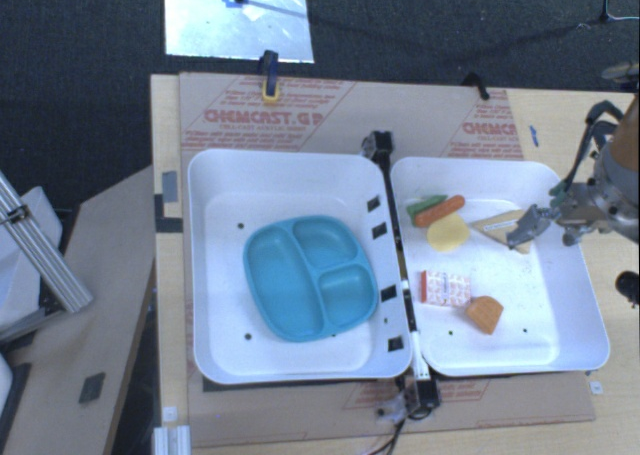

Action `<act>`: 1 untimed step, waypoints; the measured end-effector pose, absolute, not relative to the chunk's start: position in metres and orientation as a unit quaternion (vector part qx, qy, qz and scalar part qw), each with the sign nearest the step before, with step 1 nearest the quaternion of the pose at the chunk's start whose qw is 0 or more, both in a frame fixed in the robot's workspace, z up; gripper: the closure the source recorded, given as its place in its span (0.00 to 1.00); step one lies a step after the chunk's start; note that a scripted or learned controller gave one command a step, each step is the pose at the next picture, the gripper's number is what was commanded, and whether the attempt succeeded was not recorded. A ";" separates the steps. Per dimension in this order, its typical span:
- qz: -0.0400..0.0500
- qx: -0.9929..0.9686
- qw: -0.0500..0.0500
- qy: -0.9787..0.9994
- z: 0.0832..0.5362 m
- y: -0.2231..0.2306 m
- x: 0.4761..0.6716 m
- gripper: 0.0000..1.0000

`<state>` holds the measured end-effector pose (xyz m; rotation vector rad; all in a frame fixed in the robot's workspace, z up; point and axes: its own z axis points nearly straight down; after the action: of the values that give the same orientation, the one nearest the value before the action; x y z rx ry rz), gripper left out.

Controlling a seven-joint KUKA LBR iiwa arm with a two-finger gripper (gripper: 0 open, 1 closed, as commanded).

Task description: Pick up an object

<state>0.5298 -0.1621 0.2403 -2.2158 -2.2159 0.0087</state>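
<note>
- Objects lie scattered in the right bin (pixel 585 338): a carrot (pixel 441 210) on a green piece, a yellow round (pixel 448 234), a red-and-white packet (pixel 444 288), an orange chunk (pixel 484 314).
- The gripper (pixel 522 234) hovers low over a pale flat piece (pixel 494 222) near the yellow round; whether it grips anything, I cannot tell.
- The left bin (pixel 215 243) holds a blue divided tray (pixel 310 276).
- Both bins rest on printed cardboard (pixel 270 108) over a wooden bench (pixel 165 133); dark carpet (pixel 80 53) and a metal plate (pixel 235 3) lie beyond.
</note>
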 end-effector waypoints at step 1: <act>0.000 -0.706 -0.001 -0.708 0.246 -0.162 0.532 0.00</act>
<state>0.5322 -0.1618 0.2462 -2.2189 -2.2258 -0.0008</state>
